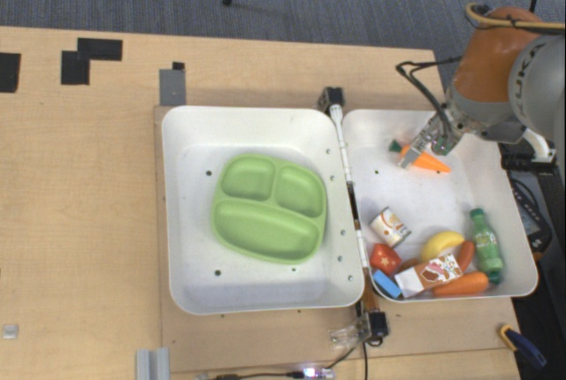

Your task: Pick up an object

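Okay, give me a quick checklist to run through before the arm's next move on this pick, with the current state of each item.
1. Claw is over the right bin: ok.
2. A target lies at the claw: ok, the orange carrot-like toy is right beneath it.
3. Toy seen between the claw's tips: cannot tell.
4. Target stands apart from the clutter: ok, the small can, lemon and green bottle sit nearer the bin's front.
5. Left bin ready to take a drop: ok, it holds a green divided plate.
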Controlling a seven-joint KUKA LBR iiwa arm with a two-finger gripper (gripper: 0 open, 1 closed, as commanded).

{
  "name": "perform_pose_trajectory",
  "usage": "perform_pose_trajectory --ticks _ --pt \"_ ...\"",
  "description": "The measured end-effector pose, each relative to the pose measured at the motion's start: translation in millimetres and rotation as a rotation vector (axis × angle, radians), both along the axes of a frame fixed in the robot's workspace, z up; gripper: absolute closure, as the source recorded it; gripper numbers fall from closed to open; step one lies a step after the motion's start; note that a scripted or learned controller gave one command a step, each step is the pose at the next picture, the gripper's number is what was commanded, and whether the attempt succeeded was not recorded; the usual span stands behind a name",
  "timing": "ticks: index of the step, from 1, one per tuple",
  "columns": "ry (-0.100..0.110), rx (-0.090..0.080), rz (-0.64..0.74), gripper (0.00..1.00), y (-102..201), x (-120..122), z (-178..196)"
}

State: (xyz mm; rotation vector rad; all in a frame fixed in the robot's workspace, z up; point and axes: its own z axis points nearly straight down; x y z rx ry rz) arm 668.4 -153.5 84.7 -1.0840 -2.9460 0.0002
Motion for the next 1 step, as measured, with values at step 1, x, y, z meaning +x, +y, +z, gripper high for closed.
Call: perform_pose_trajectory --ticks 1 --pt "0.022 0.007 0.001 0.0 1.4 -2.8 0.6"
